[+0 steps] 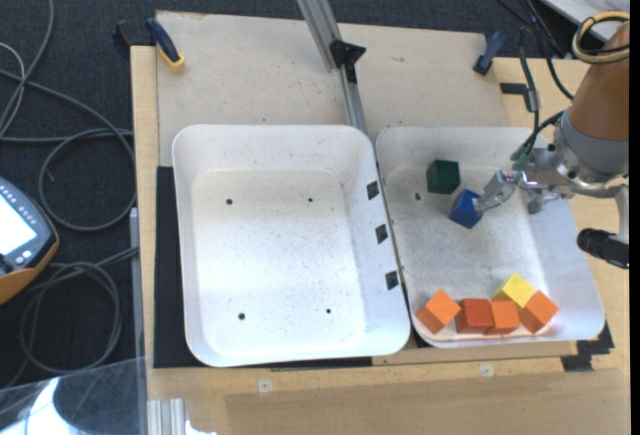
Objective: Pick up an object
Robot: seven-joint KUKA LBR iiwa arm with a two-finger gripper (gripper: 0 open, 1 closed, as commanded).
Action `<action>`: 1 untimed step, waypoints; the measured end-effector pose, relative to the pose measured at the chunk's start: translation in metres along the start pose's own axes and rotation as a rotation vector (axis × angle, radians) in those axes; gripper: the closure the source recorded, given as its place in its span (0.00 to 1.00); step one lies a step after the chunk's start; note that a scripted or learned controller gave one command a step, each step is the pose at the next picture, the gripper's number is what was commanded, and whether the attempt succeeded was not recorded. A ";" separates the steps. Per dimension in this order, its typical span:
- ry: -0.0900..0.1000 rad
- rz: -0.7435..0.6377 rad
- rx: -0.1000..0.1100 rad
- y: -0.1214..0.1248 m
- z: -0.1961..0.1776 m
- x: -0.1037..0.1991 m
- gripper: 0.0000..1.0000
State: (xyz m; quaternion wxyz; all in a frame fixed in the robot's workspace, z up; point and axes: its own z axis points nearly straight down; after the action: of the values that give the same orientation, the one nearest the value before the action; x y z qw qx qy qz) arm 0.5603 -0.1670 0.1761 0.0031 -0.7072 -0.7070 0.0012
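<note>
Fingers (487, 198) at blue cube (465, 210) — touching, grip unclear, r. bin (560, 253).

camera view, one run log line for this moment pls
stage: reaching | gripper: beside blue block, right bin | green block: nearby | grasp: unconfirmed

Arm (600, 113) reaching in from right, wrist low, gripper (492, 195) pointing left

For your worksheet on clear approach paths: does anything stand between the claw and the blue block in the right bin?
Nothing visible does. The claw sits right beside the blue block, on the block's right. The green block stands just behind the blue one, away from the claw's side.
</note>
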 end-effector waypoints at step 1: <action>0.000 0.001 0.001 -0.003 0.053 -0.010 0.00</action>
State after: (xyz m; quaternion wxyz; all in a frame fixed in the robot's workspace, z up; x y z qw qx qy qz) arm 0.5571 -0.1766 0.1230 0.0032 -0.7074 -0.7068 0.0015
